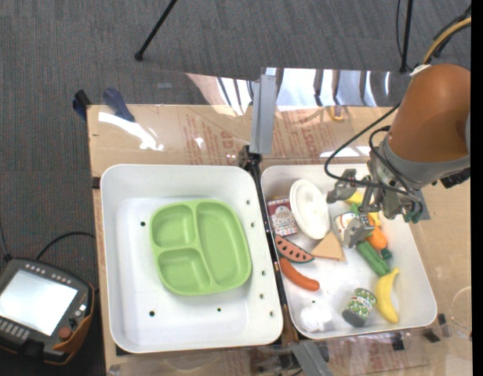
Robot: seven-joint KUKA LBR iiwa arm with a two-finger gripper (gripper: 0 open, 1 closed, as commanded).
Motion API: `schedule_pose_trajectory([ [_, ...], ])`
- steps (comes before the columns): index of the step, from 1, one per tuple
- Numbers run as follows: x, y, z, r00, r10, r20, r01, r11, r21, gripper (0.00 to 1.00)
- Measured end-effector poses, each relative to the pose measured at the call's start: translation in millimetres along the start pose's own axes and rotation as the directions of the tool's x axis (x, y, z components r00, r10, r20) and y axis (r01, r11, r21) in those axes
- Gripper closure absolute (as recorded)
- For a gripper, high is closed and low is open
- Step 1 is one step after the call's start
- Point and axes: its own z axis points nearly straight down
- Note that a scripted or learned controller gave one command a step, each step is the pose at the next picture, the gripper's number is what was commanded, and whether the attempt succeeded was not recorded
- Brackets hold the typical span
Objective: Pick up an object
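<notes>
I'm looking down on both bins from the fixed camera. The left bin (116, 210) carries a green divided tray (201, 247), three compartments, sitting a little askew near the middle. All the small stuff is in the right bin (426, 288).

My arm (430, 124) comes in from the right, orange band above the wrist, and the gripper (357, 227) hangs over the upper middle of the right bin. Whether it is apart or together I cannot tell from this angle; the wrist hardware covers too much, and I see nothing clearly between them.

Under and around the gripper: a white round plate (310, 207) leaning tilted just to its left, a tan wedge (329, 248) below it, and something orange (378, 238) and green (374, 258) just to its right. A small red-and-white packet (283, 218) lies beside the plate by the bin's left wall. Below that, a watermelon slice (292, 250), then an orange-red sausage (300, 276). Toward the front edge I've got a white lump (316, 316), a small green can (358, 305) lying tilted, and a yellow banana (389, 294) against the right side.

A teach pendant (38, 308) sits on the floor at lower left.
</notes>
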Motion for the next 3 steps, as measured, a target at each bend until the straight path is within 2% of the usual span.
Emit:
schedule_pose_trajectory([
  [1,18,36,107,0.993,0.117,-0.007,-0.117,0.993,-0.001,0.00],
  [2,69,-33,120,0.997,0.083,-0.002,-0.083,0.997,0.001,0.00],
  [3,67,-30,110,0.997,0.077,-0.001,-0.077,0.997,-0.001,1.00],
])
